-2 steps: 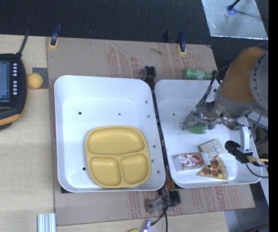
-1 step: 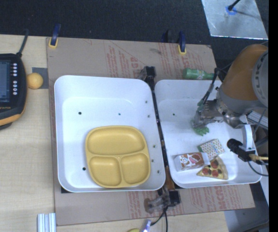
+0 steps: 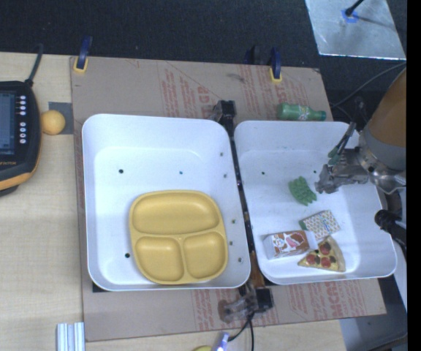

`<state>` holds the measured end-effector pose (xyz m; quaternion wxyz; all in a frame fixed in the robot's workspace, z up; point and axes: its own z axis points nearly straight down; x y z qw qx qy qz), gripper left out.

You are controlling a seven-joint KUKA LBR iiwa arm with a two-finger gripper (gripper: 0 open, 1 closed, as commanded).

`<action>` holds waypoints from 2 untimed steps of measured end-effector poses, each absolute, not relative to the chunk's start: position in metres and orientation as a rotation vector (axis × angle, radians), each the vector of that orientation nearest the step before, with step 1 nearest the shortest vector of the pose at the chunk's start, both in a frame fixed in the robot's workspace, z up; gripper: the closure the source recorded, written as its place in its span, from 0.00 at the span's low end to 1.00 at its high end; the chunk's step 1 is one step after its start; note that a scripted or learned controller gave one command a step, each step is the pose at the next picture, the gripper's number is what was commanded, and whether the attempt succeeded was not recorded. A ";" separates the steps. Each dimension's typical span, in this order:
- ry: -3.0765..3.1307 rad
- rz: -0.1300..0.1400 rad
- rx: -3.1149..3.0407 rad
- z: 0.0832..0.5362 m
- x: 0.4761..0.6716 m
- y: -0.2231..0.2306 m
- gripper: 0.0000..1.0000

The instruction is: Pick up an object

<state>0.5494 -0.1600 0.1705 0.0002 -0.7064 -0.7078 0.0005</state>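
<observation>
In the right bin lie a small green toy, a checkered blue-and-tan wafer, a red-and-white packet and a pizza slice toy. My gripper hangs over the bin's right half, just right of the green toy and a little apart from it. Nothing shows between its fingertips. The left bin holds a yellow divided plate.
A green bottle lies on the cardboard behind the right bin. A teach pendant and a yellow ball sit on the bench at the left. Clamps hold the cardboard at its far edge.
</observation>
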 end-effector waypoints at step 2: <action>-2.225 0.007 -2.212 0.094 0.573 -0.150 0.00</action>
